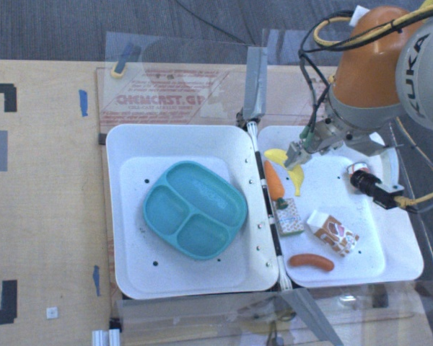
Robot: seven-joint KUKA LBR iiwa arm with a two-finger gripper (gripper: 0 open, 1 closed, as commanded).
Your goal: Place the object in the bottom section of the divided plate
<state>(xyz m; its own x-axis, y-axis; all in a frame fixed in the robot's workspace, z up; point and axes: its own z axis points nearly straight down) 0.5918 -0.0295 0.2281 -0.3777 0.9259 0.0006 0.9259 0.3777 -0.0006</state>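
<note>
Hovered with gripper [297,157] over banana [291,167], finger state unclear, presumably for carrying to divided plate [195,209].

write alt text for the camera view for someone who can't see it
A grey and orange arm's gripper hovers over a banana in the right bin, beside a carrot, sausage and small carton. The left bin holds a teal divided plate.

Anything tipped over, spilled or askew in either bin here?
Nothing spilled. The small carton lies on its side in the right bin, and the teal plate sits turned at an angle in the left bin.
</note>
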